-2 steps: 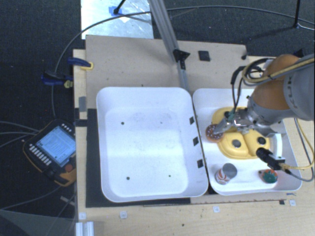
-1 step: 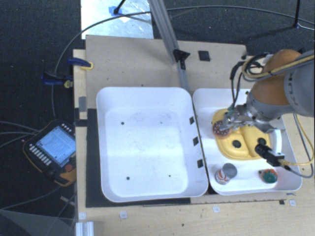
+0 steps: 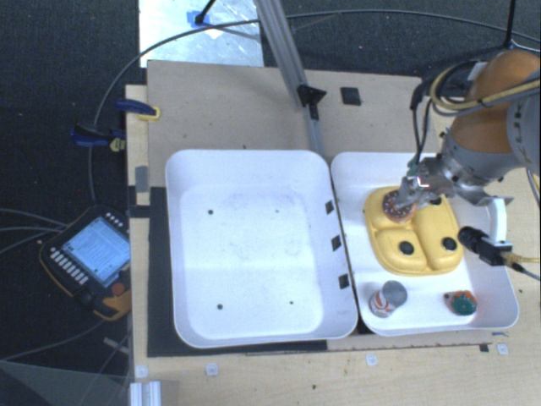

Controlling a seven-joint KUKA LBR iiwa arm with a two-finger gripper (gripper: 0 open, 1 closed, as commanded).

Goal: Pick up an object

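The arm (image 3: 490, 108) reaches in from the right and hangs over the right bin (image 3: 355, 227), with its gripper (image 3: 404, 200) down low above the upper left part of a big yellow toy (image 3: 414, 239). Right under the gripper sits a small round brownish thing (image 3: 396, 209), resting on the yellow toy's top lobe. Whether the gripper is touching it or just hovering close over it is hard to say from this angle, and whether it is open or closed cannot be told either.

Two more things lie along the near edge of the same bin: a small grey and red cup-like piece (image 3: 388, 298) to the left and a little green and orange ball (image 3: 461, 303) to the right, both well apart from the gripper. The left bin (image 3: 182, 227) is beside it on the tabletop (image 3: 237, 108).

As a judgement, the task looks to be in its reach-and-grasp stage. The arm has been brought over a target, likely the round brownish thing or the yellow toy beneath it, but nothing is visibly lifted. Every object sits in the bin. What is left is a firm grip and then the lift
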